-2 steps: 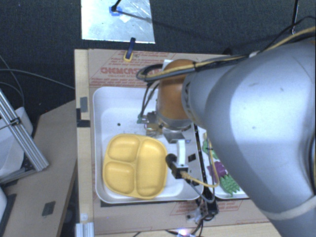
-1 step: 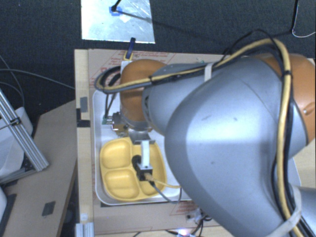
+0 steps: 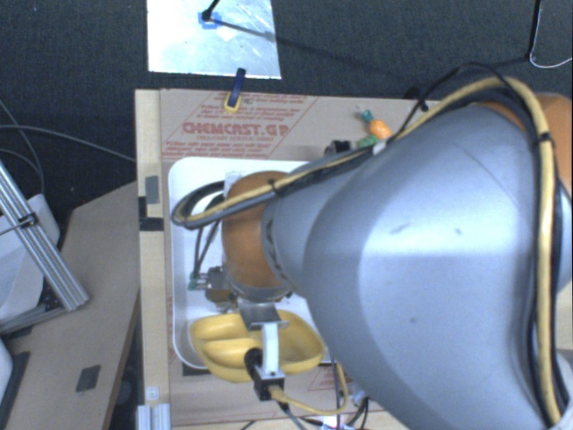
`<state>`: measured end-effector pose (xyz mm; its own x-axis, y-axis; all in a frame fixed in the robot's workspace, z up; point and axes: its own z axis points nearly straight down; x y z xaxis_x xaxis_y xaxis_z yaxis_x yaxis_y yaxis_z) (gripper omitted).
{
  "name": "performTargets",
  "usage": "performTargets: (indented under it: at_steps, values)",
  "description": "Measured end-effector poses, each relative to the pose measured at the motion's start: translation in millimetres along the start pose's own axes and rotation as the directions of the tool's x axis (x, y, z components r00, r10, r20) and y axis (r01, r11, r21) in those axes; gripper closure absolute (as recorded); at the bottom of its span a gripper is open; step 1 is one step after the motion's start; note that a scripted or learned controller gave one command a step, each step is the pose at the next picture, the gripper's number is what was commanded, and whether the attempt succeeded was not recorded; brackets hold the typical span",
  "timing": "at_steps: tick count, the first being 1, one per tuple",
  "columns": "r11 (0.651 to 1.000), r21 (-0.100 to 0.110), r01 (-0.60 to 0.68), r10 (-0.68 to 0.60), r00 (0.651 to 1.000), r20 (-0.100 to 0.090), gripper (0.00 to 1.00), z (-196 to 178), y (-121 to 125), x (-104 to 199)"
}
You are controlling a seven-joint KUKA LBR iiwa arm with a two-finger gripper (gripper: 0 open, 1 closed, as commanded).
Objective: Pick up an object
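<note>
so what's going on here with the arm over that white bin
The grey KUKA arm reaches in from the right and hangs low over the shallow white bin, its orange-banded wrist pointing down. A rounded yellow object lies right under the wrist at the bin's near end. Whether it is grasped cannot be told from this view.

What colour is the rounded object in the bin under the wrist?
Plain yellow. The rounded object shows best in the camera view.

A shiny silver sheet (image 3: 213, 25) lies on dark carpet at the upper left. Just below it, a blue-and-yellow marker (image 3: 235, 90) rests on printed brown cardboard (image 3: 269, 125). An aluminium rail (image 3: 40, 249) slants along the left edge.
</note>
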<state>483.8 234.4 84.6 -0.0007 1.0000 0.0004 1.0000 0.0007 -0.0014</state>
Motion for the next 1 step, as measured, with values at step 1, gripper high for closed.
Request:
performTargets:
  at_steps: [1]
  values:
    - [1.000,-0.018,0.005,-0.005,1.000,-0.009,1.00,-195.2,5.2,1.3]
